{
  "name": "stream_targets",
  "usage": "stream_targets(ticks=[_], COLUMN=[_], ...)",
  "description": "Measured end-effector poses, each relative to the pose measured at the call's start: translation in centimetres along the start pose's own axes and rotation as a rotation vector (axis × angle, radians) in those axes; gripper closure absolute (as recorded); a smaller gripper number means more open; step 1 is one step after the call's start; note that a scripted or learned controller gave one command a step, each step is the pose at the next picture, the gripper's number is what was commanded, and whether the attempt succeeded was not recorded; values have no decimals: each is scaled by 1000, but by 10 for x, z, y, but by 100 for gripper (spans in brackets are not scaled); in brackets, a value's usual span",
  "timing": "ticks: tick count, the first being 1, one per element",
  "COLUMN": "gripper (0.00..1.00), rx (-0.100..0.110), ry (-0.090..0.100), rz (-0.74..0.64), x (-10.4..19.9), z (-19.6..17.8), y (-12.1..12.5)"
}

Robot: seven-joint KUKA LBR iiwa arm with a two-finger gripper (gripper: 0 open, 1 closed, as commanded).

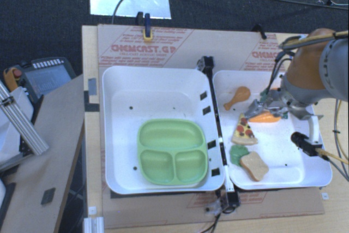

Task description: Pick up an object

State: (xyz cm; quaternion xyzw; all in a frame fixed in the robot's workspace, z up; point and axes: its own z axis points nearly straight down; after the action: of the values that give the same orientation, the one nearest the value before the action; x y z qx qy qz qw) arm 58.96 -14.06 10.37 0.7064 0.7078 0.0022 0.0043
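The desk (180,43) carries two shallow white bins set side by side. The left bin (122,90) contains a green compartment plate (172,151), lying flat toward the near wall, with one large section at the far side and two smaller sections at the near side. The right bin (289,172) contains the toy food items. A chicken drumstick (238,96) lies near the far-left corner of this bin, with its bone end pointing toward the divider between the bins. An orange carrot (265,117) lies just right of the drumstick, roughly level across the bin. A pizza slice (245,132) lies just near of the carrot, with its point toward the far side. A green vegetable piece (237,153) lies at the near-left of the bin, touching a slice of bread (254,166) just to its right. The arm (313,71) reaches in from the right, its orange band above the right bin. The jaws (256,110) are positioned low over the left end of the carrot, between the drumstick and the pizza slice. Whether the jaws are spread, pressed together, or pinching the carrot cannot be determined at this resolution.
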Motion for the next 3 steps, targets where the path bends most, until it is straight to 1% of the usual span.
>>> stream_targets(ticks=[1, 2, 3], gripper=[100, 100, 100], rx=[-12, 4, 3], ry=[-4, 2, 1], rz=[-1, -2, -2], x=[-1, 2, 0], z=[-16, -65, -109], y=[3, -3, -1])
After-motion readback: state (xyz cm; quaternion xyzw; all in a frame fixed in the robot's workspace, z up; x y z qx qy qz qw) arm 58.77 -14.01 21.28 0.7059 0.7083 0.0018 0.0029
